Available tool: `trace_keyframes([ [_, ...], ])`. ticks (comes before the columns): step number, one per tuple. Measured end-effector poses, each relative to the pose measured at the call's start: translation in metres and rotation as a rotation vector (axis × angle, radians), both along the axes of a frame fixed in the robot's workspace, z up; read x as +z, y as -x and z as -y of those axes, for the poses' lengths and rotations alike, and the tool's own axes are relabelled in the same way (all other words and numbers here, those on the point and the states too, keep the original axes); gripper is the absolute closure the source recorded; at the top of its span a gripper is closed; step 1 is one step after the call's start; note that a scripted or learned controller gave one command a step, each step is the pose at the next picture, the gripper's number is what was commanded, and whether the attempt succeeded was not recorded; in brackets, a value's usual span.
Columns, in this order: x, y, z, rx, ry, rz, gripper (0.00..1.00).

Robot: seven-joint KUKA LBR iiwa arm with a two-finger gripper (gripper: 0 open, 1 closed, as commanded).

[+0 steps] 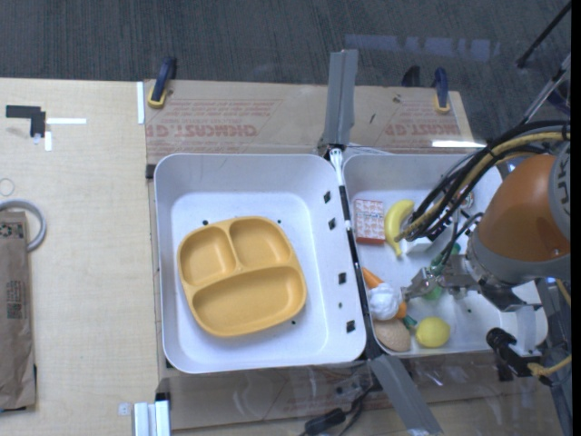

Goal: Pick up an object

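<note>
The right bin [472, 166] holds several small items. A red-and-white box [369, 220] lies at its back left, with a yellow banana [398, 224] just to the right of it. Along the left wall sit an orange carrot piece [371, 278] and a white lumpy item [385, 300]. A tan round cookie [393, 335] and a yellow lemon [433, 331] rest near the front edge. My gripper [424, 285] hangs low in the bin's middle, right of the white item and above the lemon. Nothing can be made out held in it.
The left bin [172, 243] carries a yellow divided plate [241, 275]. The arm's orange band [526, 212] and black cables [454, 189] cover the right bin's right half. A brown paper bag [14, 307] lies on the bench at far left.
</note>
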State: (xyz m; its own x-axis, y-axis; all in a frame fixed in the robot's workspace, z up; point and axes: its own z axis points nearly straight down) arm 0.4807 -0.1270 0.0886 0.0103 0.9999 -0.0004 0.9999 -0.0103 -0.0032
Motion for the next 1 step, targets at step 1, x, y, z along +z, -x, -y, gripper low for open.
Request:
trace_keyframes([
  [1,0.0042,0.0016,0.0012,-0.004,-0.002,-0.010,1.00],
])
